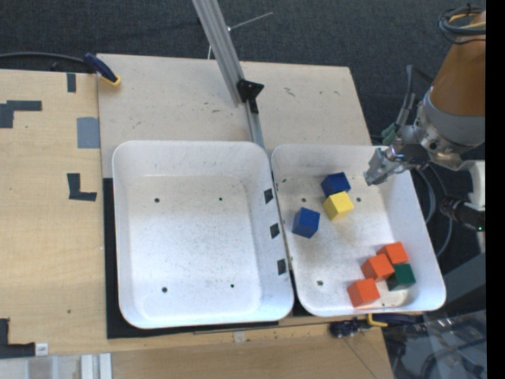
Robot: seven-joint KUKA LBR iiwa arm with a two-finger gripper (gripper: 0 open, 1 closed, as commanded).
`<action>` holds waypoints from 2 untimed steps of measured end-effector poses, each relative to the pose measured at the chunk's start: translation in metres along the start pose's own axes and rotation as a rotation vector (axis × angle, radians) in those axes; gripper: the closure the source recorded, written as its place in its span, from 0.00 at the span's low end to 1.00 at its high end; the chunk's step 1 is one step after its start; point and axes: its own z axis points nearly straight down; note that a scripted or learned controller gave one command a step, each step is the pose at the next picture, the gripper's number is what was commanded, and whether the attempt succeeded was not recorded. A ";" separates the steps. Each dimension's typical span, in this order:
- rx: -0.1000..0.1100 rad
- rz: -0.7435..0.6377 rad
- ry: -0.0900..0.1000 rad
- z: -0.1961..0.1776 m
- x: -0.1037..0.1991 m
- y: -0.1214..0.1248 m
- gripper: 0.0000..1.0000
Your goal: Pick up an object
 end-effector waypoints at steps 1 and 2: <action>0.003 0.000 0.000 0.021 0.051 0.013 1.00; 0.001 0.000 0.001 0.020 0.101 0.018 1.00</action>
